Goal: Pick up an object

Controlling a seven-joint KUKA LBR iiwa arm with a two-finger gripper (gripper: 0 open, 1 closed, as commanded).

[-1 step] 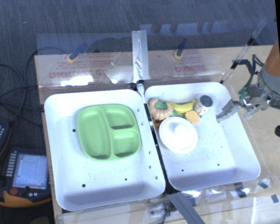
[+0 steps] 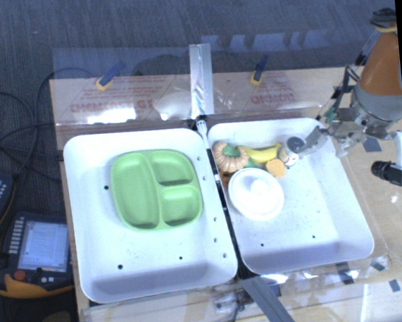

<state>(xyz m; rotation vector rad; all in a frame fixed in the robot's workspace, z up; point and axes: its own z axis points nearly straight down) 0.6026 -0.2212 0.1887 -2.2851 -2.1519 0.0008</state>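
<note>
While my arm [image 2: 379,69] reaches in from the right edge of the frame, my gripper [image 2: 305,142] hangs over the upper right corner of the right bin [image 2: 335,229], just inside its far rim. From this slanted view I cannot tell how my gripper is set, and nothing shows as held in it.

The things I could pick up sit crowded in the upper left part of that same bin. A white bowl [image 2: 256,192] lies nearest the middle of the bin, open side up. Just above it, toward the top of the frame, a yellow banana [image 2: 260,154] lies on its side, and a brown ridged piece like a pastry [image 2: 229,157] sits to its left, touching the divider between the bins. A small orange lump [image 2: 277,167] rests by the bowl's upper right rim, and a little pale item [image 2: 290,158] I cannot identify lies just right of it, close under my gripper.

In the left bin [image 2: 94,224], a green divided plate [image 2: 157,188] with three compartments lies flat, a little above centre. At the far left of the frame, off the bench, a handheld control pendant [image 2: 34,251] with a lit screen lies on the floor among black cables [image 2: 7,133].
</note>
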